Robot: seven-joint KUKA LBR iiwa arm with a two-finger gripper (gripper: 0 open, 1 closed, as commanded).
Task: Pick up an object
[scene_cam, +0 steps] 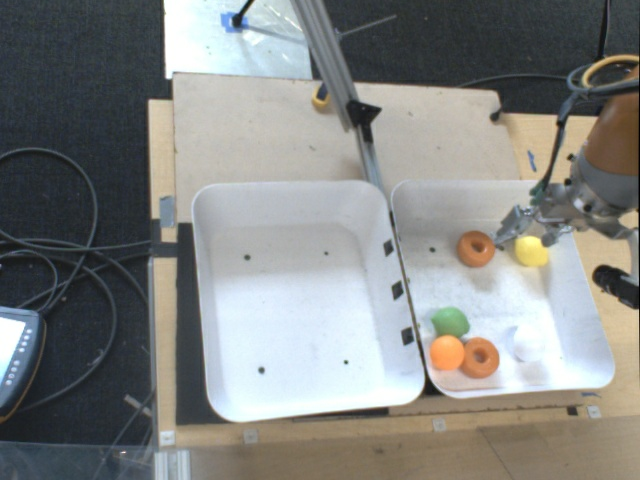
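The right bin (575, 298) holds several small objects. An orange ring (476, 249) lies near its far side, with a yellow ball (531, 252) just to the right of it. Near the front lie a green lump (450, 321), an orange ball (446, 353), a second orange ring (480, 357) and a white object (527, 344). My gripper (527, 226) hangs over the far right part of this bin, just above the yellow ball and beside the first ring. Nothing shows between its fingers.
The left bin (215, 268) stands beside the right one, with black clips along the shared wall. A grey camera pole (330, 53) slants across the back of the bench. Cables and a pendant (15, 353) lie on the floor at the left.
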